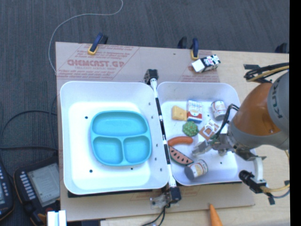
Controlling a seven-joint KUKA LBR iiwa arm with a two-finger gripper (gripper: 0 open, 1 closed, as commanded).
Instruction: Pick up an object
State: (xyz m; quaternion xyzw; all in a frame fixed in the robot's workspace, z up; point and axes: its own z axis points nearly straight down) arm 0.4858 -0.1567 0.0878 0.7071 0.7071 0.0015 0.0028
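The right bin (225,89) holds several small items. A yellow cheese wedge (178,113), a white and red carton (194,110) and a silver can (217,109) lie at its back. A green broccoli (190,128), a small packet (208,130) and an orange sausage (180,141) sit in the middle. A watermelon slice (180,155) and a second can (196,169) lie at the front. My gripper (209,146) hangs low over the bin floor, just right of the sausage and below the packet. I see nothing held in it.
The left bin (70,126) holds a blue three-compartment tray (121,138). The arm's grey and orange body (258,121) covers the right bin's right side. A small toy vehicle (205,63) and clamps stand on the board behind the bins.
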